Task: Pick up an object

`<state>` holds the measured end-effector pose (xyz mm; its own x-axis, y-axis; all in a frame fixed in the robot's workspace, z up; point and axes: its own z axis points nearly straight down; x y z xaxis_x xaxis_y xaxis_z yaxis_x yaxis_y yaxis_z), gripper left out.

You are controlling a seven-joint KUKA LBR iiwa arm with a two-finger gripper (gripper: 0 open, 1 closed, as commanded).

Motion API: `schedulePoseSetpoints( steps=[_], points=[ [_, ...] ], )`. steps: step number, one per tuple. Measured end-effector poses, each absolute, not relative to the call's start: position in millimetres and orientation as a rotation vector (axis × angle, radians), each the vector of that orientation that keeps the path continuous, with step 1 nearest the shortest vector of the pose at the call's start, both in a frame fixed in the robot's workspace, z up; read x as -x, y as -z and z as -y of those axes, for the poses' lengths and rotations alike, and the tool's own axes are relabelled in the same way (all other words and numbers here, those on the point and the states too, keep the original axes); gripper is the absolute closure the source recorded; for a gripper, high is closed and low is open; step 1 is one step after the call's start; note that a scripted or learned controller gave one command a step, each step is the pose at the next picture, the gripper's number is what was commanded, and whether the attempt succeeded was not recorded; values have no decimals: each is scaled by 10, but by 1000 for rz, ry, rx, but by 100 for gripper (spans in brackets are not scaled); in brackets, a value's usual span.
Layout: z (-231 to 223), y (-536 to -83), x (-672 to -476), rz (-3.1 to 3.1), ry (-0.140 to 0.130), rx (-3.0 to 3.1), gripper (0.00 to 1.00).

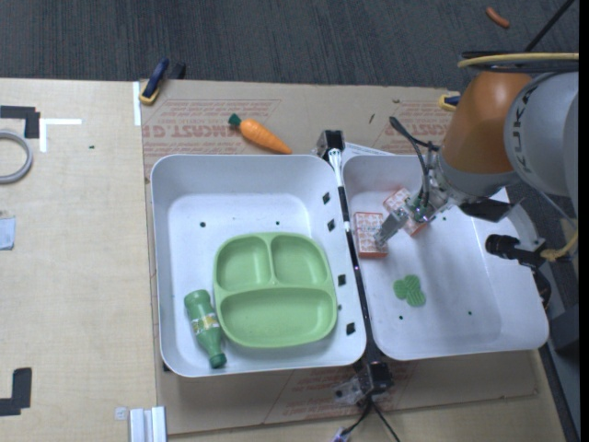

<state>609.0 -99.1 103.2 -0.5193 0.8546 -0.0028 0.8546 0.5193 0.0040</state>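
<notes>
You should lower the claw (pixel 386 233), whose opening I cannot tell, straight onto the small card (pixel 368 231) before closing it.

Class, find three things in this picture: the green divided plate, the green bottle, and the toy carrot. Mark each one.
green divided plate (pixel 274 290), camera view, on the ridge between its compartments.
green bottle (pixel 204 328), camera view, on the middle of its body.
toy carrot (pixel 264 136), camera view, on its orange body.

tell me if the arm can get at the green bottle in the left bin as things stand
Probably yes. The bottle lies open from above in the left bin, beside the plate. The tool is over the right bin, so the arm must cross the divider.
</notes>
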Motion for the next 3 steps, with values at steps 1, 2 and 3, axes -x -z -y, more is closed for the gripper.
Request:
schedulePoseSetpoints(
  steps=[1,2,3],
  points=[
    [996,-1126,-6094,-2731,-3,-1539,100],
    [996,-1126,-6093,-2731,-3,-1540,0],
    [404,-1926,-6313,-2889,0,-1226,0]
  ],
)
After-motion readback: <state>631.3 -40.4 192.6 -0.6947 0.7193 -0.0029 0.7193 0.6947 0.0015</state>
